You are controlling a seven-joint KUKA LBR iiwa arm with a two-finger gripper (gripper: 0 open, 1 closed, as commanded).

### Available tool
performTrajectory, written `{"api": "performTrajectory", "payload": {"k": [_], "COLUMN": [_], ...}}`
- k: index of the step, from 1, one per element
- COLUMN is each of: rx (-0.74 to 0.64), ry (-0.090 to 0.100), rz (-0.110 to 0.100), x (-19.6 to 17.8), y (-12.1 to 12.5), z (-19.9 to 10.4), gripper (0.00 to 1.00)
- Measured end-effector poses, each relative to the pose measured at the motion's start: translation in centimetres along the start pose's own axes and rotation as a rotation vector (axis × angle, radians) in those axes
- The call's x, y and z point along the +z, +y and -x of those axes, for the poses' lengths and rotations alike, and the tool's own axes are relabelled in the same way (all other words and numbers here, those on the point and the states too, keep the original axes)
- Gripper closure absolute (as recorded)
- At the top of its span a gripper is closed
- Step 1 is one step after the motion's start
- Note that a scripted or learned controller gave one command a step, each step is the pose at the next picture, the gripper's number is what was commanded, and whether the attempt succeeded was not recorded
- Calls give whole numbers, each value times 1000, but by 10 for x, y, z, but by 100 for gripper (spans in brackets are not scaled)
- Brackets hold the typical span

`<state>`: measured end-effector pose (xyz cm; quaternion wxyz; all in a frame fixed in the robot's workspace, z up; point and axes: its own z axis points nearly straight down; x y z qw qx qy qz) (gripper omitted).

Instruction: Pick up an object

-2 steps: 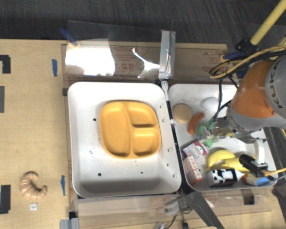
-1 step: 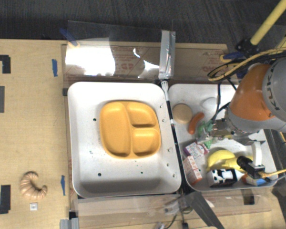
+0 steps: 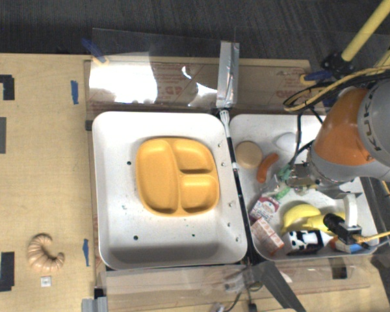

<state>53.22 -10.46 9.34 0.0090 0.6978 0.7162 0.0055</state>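
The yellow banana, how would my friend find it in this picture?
Look at the white bin on the right, under the grey and orange arm. Near its bottom edge lies the banana, curved and the only bright yellow thing among the small packets.

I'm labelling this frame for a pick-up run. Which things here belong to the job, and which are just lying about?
Belongs to the job:
the arm over the right bin
banana
sausage
round tan piece
snack packet
black-and-white toy

Lying about:
yellow divided tray in the left bin
croissant-like toy on the bench
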Motion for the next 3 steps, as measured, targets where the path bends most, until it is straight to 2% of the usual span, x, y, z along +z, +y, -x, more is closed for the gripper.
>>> {"api": "performTrajectory", "payload": {"k": [1, 2, 3], "rx": [-103, -103, 0], "ry": [4, 3, 8], "rz": [-13, -8, -13], "x": [6, -5, -93], "y": [39, 41, 99], "z": [-11, -11, -90], "gripper": [0, 100, 100]}}
